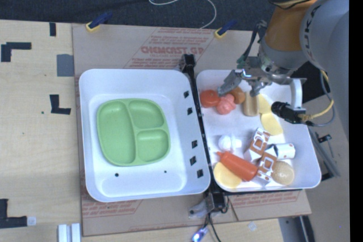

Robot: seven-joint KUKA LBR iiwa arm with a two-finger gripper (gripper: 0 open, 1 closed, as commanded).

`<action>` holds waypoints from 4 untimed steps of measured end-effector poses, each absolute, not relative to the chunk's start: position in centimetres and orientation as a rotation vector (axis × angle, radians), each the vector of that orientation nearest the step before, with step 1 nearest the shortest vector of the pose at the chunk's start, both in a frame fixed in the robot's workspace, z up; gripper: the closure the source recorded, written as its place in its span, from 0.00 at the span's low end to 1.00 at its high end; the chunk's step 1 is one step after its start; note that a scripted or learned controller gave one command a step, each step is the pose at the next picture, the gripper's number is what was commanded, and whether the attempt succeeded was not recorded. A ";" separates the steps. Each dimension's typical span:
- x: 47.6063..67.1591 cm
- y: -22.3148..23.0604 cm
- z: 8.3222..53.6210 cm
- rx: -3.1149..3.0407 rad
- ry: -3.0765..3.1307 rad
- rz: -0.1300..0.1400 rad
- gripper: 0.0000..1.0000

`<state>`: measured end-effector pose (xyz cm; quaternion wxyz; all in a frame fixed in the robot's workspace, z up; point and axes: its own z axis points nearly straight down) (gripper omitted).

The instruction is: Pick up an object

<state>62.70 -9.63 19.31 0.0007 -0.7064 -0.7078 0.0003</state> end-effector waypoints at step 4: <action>48.4 9.6 38.3 -2.217 -2.225 0.005 1.00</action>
